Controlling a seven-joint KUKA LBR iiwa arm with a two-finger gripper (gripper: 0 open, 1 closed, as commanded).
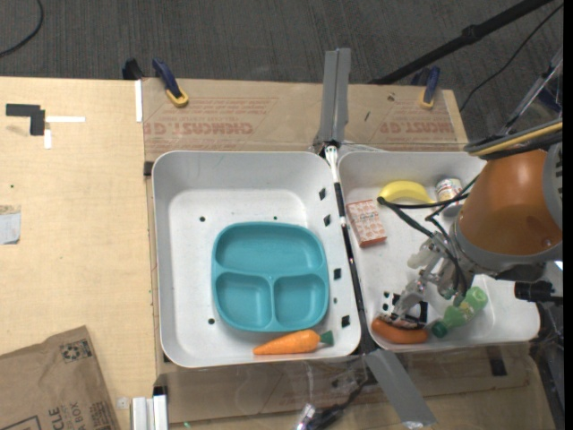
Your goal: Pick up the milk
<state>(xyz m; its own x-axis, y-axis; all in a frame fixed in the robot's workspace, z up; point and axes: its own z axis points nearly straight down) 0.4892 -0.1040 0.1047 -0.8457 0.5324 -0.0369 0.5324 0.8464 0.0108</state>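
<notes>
The gripper (414, 305) is seen in the camera view low in the right bin (501, 334), close to its near edge, with the arm (506, 204) reaching in over the bin's right side. Whether the gripper is spread or pressed together cannot be told, as cables and the wrist blur its outline. Nothing can be made out as pinched in it. An orange-red item (400, 331) lies just below it against the near wall, and a green bottle (461, 310) lies just beside it toward the right.

The milk (366, 222) is taken to be the small red-and-white carton. It is found apart from the gripper, at the left wall of the right bin and about midway along it. It appears to lie flat, with its long axis running from the far edge toward the near edge, tilted only slightly. From the gripper it lies toward the far-left. A banana (405, 191) and a can (448, 187) are placed beyond it, near the far edge.

The milk is judged not yet picked. A move away from the near edge toward the left wall would be called for, with the grip set across the carton's short width.
</notes>
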